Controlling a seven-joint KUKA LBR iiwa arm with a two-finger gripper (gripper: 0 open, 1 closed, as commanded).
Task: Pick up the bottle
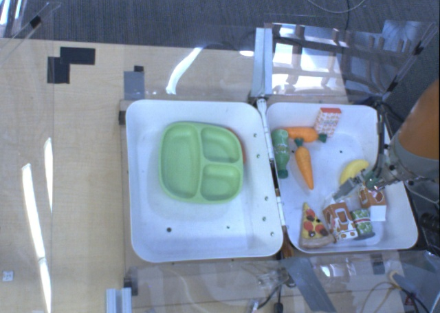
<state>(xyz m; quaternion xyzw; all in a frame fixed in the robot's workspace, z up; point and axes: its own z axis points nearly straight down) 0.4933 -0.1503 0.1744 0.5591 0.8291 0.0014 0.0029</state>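
Observation:
The green bottle (280, 150) lies in the right bin (397, 239), close to its left wall, with its neck pointing toward the front. My gripper (359, 185) hangs over the right side of that bin, just below a yellow banana (354, 168) and above some small printed cartons (352, 221). It is well to the right of the bottle and apart from it. The grey arm with its orange band (421, 129) comes in from the right edge.
Two orange carrots (304, 167) lie just right of the bottle. A small red and white carton (328, 120) sits at the back, a pizza slice toy (313, 225) at the front. The left bin (144, 236) holds a green divided plate (201, 162).

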